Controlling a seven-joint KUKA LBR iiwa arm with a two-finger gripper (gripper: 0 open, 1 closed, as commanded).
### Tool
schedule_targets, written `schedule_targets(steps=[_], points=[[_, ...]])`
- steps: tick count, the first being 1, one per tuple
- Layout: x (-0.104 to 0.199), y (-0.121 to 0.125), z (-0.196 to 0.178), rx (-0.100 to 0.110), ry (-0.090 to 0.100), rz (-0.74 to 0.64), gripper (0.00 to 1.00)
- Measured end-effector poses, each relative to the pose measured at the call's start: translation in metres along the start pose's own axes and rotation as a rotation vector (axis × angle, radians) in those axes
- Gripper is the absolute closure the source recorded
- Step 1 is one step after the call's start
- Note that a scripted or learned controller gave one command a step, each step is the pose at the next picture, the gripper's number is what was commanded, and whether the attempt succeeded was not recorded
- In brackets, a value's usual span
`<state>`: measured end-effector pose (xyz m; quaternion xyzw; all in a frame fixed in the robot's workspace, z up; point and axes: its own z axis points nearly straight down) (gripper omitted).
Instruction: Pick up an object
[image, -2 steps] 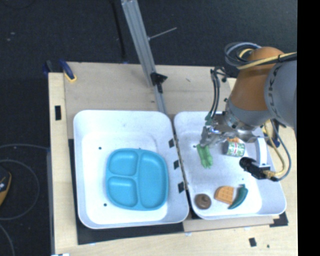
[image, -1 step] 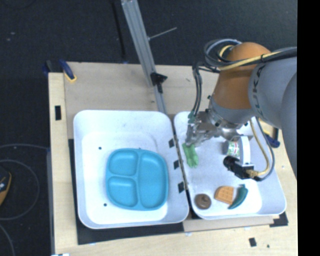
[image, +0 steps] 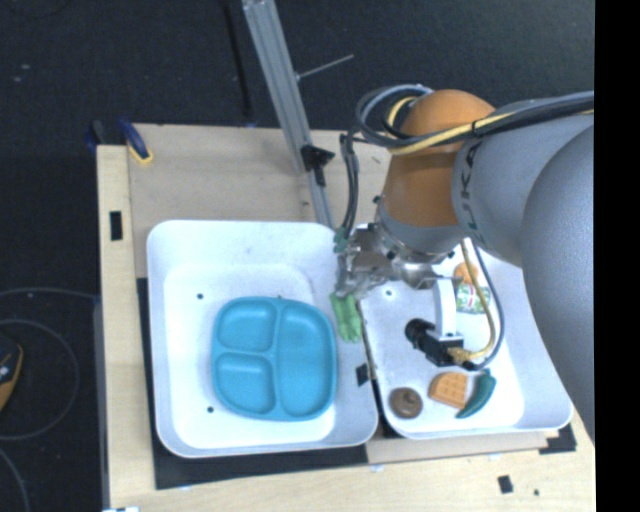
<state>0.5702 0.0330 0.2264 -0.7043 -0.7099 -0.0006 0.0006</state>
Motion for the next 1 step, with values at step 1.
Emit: schedule_targets(steps=[1], points=[[0.0544,0.0042,0.0038,-0.001,-0.001,0.000,1.00]])
